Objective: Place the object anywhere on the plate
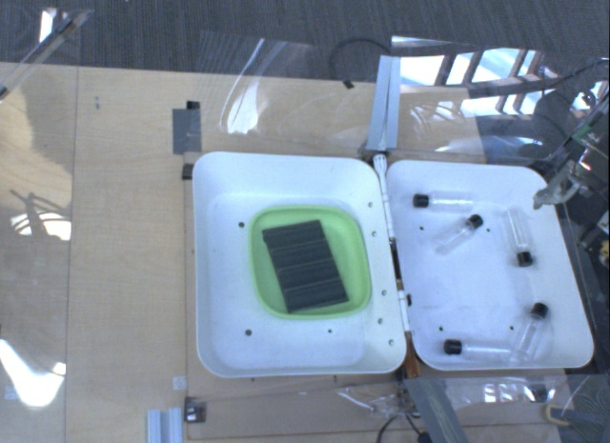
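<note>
Pincer: at the right bin's (572, 270) far right corner I see the pincer (553, 193); I cannot tell its state.
Objects: five capped clear vials (457, 233) lie scattered in the right bin, untouched.
Plate: the green plate (357, 251) in the left bin (219, 241) carries a dark ridged block (303, 266).
Progress: I judge nothing placed; pick and transfer remain.

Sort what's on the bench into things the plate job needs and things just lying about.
For the job:
green plate in the left bin
five clear black-capped vials in the right bin, e.g.
gripper at the right bin's edge

Lying about:
dark ridged block on the plate
grey bracket on the bench
</note>
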Controlling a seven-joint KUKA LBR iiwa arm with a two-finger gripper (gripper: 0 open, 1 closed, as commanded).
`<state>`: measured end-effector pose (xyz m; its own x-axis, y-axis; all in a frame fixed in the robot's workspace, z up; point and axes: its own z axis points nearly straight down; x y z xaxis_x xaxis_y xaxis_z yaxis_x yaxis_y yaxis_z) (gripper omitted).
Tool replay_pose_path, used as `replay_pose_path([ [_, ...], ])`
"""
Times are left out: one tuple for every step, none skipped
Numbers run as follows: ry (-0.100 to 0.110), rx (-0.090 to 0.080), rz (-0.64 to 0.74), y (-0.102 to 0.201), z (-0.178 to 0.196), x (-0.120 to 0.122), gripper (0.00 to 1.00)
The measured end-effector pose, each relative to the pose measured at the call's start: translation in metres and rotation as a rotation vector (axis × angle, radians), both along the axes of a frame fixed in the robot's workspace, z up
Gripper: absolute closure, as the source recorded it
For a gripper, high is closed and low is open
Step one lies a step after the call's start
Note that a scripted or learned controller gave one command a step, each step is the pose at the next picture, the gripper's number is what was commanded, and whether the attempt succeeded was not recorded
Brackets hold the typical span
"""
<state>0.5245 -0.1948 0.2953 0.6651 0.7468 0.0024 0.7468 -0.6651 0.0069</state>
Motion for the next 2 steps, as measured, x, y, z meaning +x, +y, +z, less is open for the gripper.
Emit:
replay_pose_path([
  [0.001,0.000,-0.011,0.012,-0.015,0.036,0.00],
  [-0.003,-0.001,-0.070,0.002,0.009,0.032,0.00],
])
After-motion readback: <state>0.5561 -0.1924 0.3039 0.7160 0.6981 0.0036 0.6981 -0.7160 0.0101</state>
